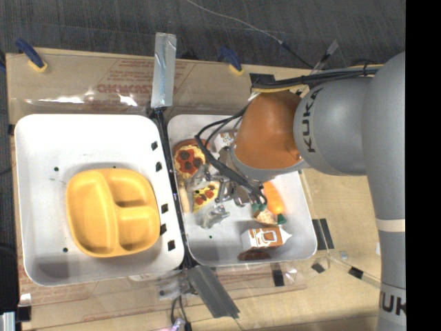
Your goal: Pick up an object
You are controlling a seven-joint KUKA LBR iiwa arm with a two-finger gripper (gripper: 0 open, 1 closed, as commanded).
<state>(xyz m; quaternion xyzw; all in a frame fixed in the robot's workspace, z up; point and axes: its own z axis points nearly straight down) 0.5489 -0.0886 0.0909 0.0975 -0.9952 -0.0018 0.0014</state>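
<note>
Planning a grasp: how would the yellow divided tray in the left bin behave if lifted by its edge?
The yellow tray looks moulded and stiff, so probably no flopping. Broad and shallow, it likely tilts from an edge grip. Its smooth surface may slip.

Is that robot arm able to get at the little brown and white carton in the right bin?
Probably yes: the carton lies uncovered near the right bin's front edge, close to where the arm hangs.

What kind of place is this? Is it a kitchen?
Probably not a kitchen; it looks like a robot lab. A big grey robot arm reaches over two white bins on a bench, with a yellow divided plate and what look like toy pizza slices to practise grabbing.
</note>
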